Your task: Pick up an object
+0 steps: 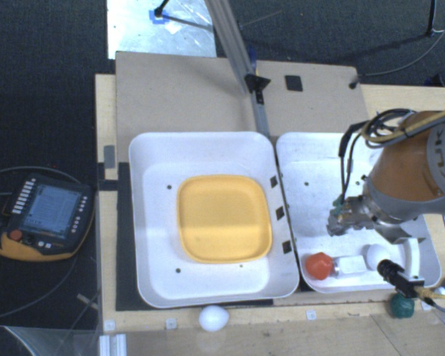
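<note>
Beneath the arm (411, 173), the hand (340, 221) blurs (fingers indistinct); right bin (304, 169) partly hidden.

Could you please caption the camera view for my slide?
Grey arm's gripper above right white bin, near a red round object; square yellow plate in left bin.

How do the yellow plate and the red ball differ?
Colour: the yellow plate is pale yellow; the red ball is red-orange.
Shape: the plate is a flat rounded square; the ball is round.
Size: the plate covers much of its bin's floor; the ball is far smaller.
Place: the plate lies mid left bin; the ball sits at the near edge of the right bin.
Shared: both rest in white bins, apart from the gripper.
</note>
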